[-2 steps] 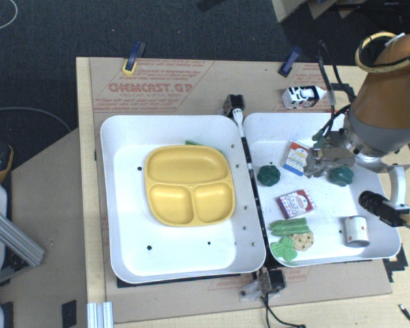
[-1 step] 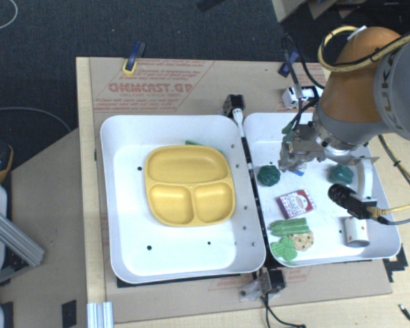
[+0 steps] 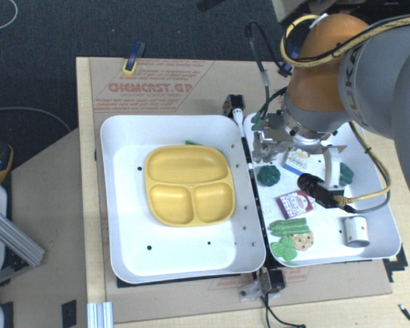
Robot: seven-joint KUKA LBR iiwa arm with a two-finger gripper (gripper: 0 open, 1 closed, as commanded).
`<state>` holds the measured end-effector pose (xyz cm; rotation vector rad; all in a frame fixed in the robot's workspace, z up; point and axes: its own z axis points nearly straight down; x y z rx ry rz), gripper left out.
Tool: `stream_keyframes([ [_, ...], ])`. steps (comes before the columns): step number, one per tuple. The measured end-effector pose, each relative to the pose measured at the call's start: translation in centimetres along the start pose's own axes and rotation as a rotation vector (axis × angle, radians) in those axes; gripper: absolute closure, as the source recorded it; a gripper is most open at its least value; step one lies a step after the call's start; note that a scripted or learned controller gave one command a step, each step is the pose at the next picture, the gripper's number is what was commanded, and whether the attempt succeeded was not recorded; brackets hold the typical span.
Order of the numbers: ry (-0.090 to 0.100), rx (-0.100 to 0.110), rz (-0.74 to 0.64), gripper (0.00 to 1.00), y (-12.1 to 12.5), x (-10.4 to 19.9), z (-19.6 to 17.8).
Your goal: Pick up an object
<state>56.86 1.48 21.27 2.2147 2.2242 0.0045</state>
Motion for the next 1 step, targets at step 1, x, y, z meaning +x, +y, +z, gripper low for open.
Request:
stream_keyframes([
  [1,0.0,0.0,0.003,1.0,-0.19,0.5,-0.46],
])
